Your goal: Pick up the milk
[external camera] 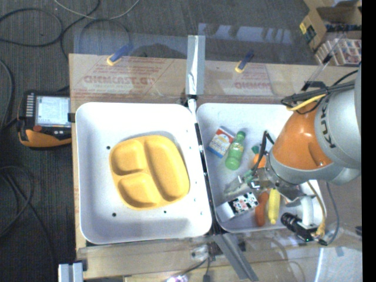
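Two white bins sit side by side; the left one holds a yellow divided tray. The milk, a cow-patterned carton, lies low in the right bin, lower middle of the frame. The gripper hangs just above it, presumably lining up; whether it is spread or closed I cannot tell.

Robotics lab, bench bins, floor cables, teach pendant

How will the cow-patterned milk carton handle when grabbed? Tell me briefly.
The milk carton looks small and boxy, so it is probably light and stiff. Its flat faces make rolling unlikely. Lying beside the carrot, it may skid or twist if pushed.
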Controlling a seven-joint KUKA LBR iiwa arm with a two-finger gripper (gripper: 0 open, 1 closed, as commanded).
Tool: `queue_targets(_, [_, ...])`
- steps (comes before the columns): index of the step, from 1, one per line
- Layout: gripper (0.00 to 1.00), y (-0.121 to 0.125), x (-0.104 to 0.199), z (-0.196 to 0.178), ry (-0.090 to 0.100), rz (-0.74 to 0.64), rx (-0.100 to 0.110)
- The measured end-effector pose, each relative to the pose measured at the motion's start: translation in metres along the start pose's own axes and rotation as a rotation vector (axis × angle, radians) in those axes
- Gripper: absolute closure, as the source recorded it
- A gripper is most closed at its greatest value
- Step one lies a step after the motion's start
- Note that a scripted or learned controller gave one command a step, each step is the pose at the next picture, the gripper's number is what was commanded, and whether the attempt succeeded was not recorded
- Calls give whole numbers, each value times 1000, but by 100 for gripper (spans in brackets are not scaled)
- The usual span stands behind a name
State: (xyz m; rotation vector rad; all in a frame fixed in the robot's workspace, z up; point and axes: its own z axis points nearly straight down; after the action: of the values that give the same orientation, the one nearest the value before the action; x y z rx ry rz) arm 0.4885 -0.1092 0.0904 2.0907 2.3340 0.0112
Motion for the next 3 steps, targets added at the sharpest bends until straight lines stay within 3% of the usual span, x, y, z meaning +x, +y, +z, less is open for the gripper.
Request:
queue_targets(1, [0, 3, 3, -1, -10, -359, -9])
queue_targets(2, [0, -2, 8, -37, 4, -591, 10])
queue_targets(3, [0, 1, 5, -32, -2, -761, 1])
